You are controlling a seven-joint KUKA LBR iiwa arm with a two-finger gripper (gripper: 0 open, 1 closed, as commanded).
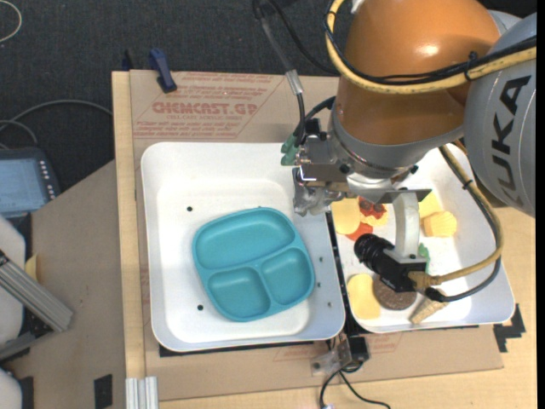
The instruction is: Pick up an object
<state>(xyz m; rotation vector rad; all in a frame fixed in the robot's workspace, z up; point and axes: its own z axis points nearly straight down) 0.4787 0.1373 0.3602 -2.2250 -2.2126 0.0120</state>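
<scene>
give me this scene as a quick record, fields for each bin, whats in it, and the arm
left bin: white, shallow
left bin contents: teal plate with three compartments, lying flat
right bin: white, shallow
right bin contents: yellow block, pale yellow discs, red piece, brown round piece
arm: reaches in from the right, wrist above the right bin's left part
grasp: cannot tell from this view

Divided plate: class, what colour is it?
The divided plate is plain teal blue, shown best in the camera view.
</scene>
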